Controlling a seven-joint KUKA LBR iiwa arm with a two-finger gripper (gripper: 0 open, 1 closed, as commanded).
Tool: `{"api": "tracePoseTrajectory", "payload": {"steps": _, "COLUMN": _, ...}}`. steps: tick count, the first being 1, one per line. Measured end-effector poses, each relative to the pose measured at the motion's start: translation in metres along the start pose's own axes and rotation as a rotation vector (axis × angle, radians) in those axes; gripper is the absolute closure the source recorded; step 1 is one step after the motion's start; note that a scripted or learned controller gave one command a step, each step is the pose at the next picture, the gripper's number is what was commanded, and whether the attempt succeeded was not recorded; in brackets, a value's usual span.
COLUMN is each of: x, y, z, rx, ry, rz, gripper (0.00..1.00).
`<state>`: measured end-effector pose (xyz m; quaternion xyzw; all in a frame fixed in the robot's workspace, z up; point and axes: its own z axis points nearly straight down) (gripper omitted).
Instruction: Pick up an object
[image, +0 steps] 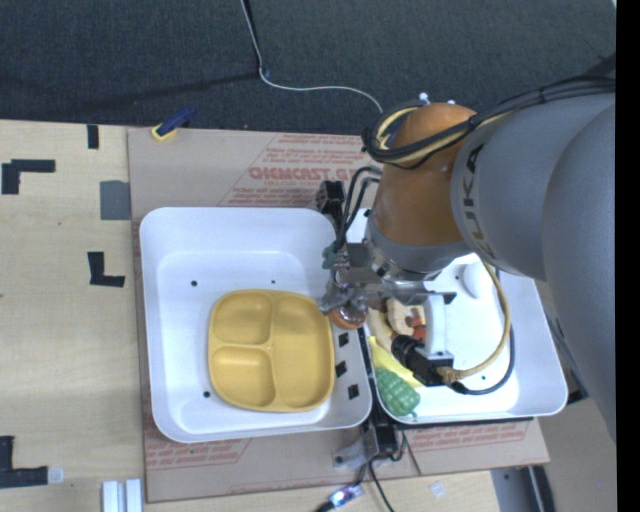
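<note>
Your pincer (348, 312) hangs over the divide between the two bins; whether it grips anything, you cannot tell; a yellow sectioned tray (270, 350) lies just left of it, in the left bin (170, 300); green and yellow objects (395, 385) sit below it.

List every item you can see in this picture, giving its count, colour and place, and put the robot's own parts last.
bins: two, white, side by side on the bench
divided tray: one, yellow, in the left bin
green item: one, green with yellow, front left corner of the right bin
cardboard sheet: one, brown with red print, under the bins
cable: one, white, on the dark surface behind
arm: one, grey with an orange band, over the right bin
pincer: one, dark metal, at the wall between the bins
</note>
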<state>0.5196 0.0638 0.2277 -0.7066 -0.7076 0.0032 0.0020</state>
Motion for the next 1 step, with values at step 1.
{"api": "tracePoseTrajectory", "payload": {"steps": 1, "x": 0.0101, "y": 0.0066, "z": 0.0002, "rx": -0.001, "ry": 0.001, "rz": -0.002, "gripper": 1.0}}
